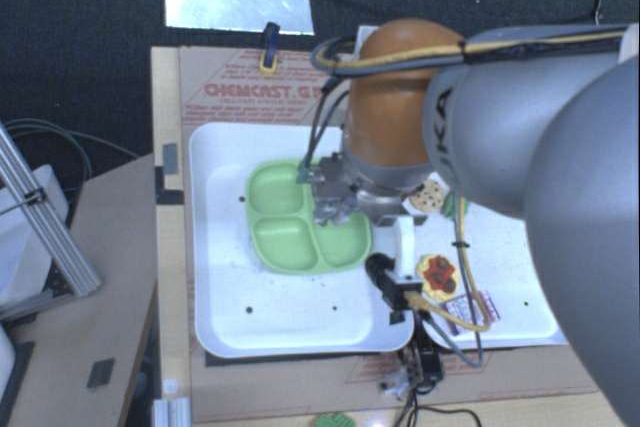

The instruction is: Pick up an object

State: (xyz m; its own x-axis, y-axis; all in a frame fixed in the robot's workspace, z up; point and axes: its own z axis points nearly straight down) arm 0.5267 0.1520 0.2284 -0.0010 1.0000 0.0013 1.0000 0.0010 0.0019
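Bench carries two white bins; left bin (215, 315) holds green divided plate (290, 233). Arm wrist hangs low over plate's right edge, probably lining up descent. Gripper (335, 205) hidden under wrist: opening and any grasp cannot be judged. Cookie (430, 197) in right bin.

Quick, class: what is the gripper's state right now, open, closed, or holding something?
Gripper: cannot be told; it sits low over the green divided plate in the left bin.

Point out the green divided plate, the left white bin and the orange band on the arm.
green divided plate (285, 240): camera view, on its lower left compartment.
left white bin (225, 245): camera view, on bare floor left of the plate.
orange band (390, 105): camera view, on its rounded front.
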